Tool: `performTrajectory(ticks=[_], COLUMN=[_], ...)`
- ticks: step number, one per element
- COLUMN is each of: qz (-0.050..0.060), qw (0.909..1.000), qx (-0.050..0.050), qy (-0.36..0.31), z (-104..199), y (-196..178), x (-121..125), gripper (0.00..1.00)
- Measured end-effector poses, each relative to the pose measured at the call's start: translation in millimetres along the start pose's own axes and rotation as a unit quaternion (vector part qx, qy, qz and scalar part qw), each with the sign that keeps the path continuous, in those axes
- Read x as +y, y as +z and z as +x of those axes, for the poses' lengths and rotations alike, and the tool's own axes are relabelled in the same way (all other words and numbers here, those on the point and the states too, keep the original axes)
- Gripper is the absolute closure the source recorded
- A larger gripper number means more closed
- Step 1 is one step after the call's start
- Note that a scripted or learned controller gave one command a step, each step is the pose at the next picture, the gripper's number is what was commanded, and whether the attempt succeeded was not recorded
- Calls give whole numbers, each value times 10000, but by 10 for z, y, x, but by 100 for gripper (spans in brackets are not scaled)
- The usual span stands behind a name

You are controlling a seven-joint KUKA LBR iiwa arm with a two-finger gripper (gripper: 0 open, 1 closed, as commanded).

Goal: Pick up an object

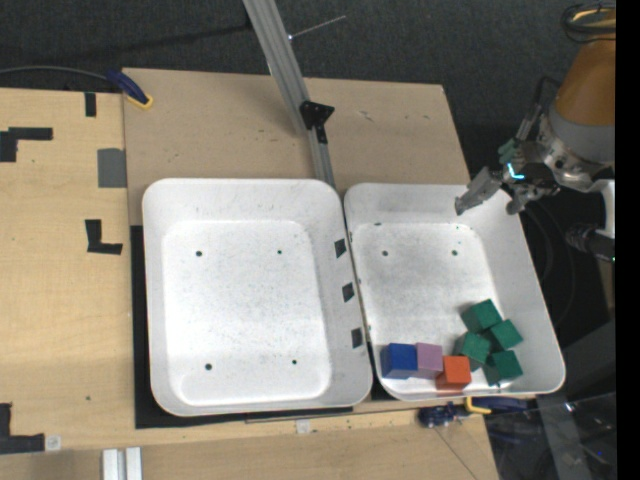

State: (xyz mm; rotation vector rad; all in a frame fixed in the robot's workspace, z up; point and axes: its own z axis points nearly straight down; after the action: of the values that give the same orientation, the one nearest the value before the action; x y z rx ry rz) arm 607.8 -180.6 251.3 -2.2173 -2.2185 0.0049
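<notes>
While the gripper [492,194] hangs over the right bin's [415,203] one-o'clock rim, fingers spread and empty, I see the blocks jammed at five o'clock. Green blocks [490,338] touch the wall; I fear a finger striking it.

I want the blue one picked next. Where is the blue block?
The blue block lies in the right bin, at its near left corner, beside the lilac block.

— What's the setting here?
— A tan wooden bench [240,118] with black tape marks [25,140], on a dark grey carpet floor [120,13].
— Anything else?
— A metal pole [283,53] slants across the top.
</notes>
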Motion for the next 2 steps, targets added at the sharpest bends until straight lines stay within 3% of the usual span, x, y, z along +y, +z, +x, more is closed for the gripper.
performTrajectory(ticks=[1,2], qz=[-23,-1], qw=[10000,10000], qx=[-10,-8], qy=[-9,-8], z=[0,38], y=[-31,409], x=[9,15], gripper=[0,0])
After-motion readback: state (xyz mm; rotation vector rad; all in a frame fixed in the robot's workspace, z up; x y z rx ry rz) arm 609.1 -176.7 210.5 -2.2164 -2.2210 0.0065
